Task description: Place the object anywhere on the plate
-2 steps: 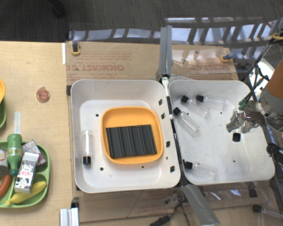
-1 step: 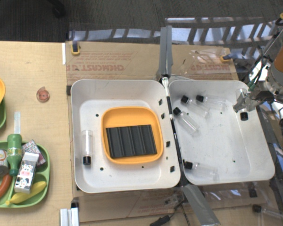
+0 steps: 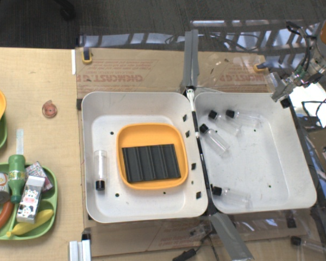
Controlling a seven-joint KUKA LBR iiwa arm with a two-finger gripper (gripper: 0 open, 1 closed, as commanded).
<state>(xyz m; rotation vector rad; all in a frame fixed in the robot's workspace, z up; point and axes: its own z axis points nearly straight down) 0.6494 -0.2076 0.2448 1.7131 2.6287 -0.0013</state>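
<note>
Camera view: you will find the yellow plate centred in the left bin. A clear vial lies beside it, left. The pincer sits upper right; its state cannot be told.

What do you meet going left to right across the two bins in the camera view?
Clear vial lying in the left bin → orange plate with its dark ridged insert → divider between the bins → scattered black-capped vials in the right bin → gripper at the right bin's far corner.
</note>
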